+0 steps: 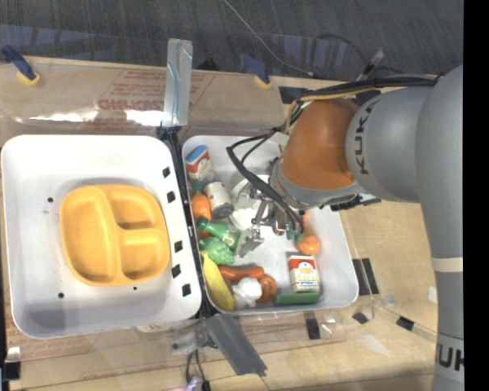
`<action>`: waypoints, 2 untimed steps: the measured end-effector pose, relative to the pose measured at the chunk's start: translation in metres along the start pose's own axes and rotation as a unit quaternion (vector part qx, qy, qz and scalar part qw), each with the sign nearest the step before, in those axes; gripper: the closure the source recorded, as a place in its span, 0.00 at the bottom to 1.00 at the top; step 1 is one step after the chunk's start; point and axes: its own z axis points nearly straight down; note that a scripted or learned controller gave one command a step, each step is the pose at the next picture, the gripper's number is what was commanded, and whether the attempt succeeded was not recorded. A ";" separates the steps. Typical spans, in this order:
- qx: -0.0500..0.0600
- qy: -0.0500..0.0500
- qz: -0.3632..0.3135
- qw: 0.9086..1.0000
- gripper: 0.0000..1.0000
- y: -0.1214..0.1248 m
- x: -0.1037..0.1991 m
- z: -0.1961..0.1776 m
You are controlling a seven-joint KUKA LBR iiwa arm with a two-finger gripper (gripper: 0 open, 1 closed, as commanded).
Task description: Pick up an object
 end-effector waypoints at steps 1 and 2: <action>-0.002 0.002 0.020 1.000 0.00 0.011 -0.023 0.001; -0.003 0.000 0.101 0.995 0.00 0.015 -0.004 0.001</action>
